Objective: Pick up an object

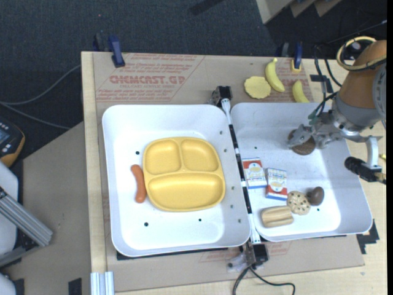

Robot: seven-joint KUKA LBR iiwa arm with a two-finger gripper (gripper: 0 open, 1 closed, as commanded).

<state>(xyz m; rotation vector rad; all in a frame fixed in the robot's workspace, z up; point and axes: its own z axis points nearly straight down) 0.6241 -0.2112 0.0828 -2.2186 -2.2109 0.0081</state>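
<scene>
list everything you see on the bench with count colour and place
bins: 2, white, side by side on the bench
divided plate: 1, yellow, left bin centre
toy sausage: 1, orange-red, left of the plate
small cartons: 2, white, red and blue, right bin near the divider
bread roll: 1, tan, right bin front
cookie: 1, beige, speckled, beside the roll
brown lump: 1, dark brown, right of the cookie
round brown item: 1, brown, under the gripper
bananas: 2, yellow, behind the right bin
flat yellow piece: 1, yellow, beside the bananas
gripper: 1, grey, over the right bin
</scene>
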